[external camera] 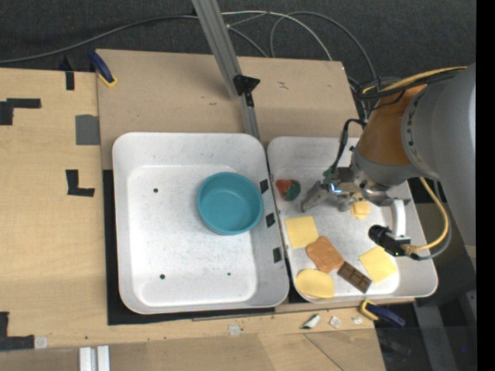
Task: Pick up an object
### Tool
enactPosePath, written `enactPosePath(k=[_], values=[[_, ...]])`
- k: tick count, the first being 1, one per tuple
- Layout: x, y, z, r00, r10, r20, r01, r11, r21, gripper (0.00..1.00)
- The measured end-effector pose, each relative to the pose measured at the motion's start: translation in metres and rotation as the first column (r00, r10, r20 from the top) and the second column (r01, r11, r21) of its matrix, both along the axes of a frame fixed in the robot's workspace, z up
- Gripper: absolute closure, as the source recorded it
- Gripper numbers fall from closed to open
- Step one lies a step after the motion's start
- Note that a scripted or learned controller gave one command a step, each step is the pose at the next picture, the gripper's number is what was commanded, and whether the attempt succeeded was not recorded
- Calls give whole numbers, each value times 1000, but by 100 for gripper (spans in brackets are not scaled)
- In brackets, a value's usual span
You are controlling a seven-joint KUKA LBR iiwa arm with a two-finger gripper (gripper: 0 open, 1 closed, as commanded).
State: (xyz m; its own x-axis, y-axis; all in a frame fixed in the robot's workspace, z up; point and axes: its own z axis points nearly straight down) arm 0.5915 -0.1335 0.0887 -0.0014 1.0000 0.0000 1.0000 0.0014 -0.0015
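The wooden bench (46, 207) carries two shallow white bins side by side: the left bin (139, 238) and the right bin (421, 280). Black tape marks (75, 182) lie on its left part.

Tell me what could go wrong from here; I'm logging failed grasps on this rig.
1. The gripper hangs between the red-green piece and the small yellow cube; it may close on neither.
2. The yellow square, orange piece and brown bar lie crowded together; a grasp there could nudge neighbours or catch two.
3. The red-green piece sits near the right bin's wall; a finger could strike it.
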Motion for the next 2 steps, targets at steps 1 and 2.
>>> enactPosePath(k=[1, 2], values=[[0, 1, 10, 1000, 1, -1, -1, 1000, 1, 100], [4, 1, 73, 1000, 0, 7, 0, 1000, -1, 100]])
